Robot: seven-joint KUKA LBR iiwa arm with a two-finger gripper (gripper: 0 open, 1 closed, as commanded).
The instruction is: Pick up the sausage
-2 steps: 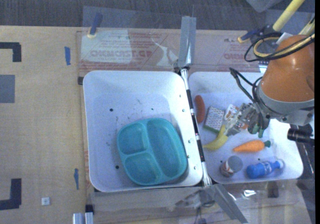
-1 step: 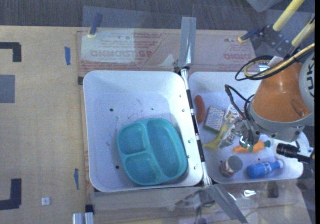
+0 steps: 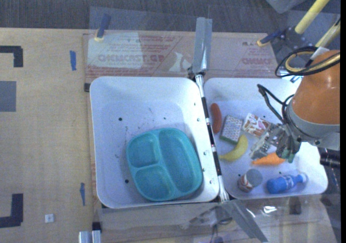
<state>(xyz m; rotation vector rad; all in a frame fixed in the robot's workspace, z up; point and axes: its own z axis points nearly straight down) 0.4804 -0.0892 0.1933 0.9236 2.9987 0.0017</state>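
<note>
The sausage (image 3: 215, 117), a short reddish-brown link, lies along the left wall of the right bin (image 3: 316, 169), near the divider. My gripper (image 3: 277, 145) hangs low over the right side of that bin, just above an orange carrot (image 3: 268, 159). It is well to the right of the sausage, with a banana (image 3: 237, 150) and a speckled grey block (image 3: 231, 128) in between. Nothing is seen held in it.
A teal divided plate (image 3: 162, 163) lies in the left bin (image 3: 108, 101). The right bin also holds a snack packet (image 3: 255, 124), a small round cup (image 3: 248, 181) and a blue bottle (image 3: 285, 183) near the front wall. Black cables loop beside the wrist.
</note>
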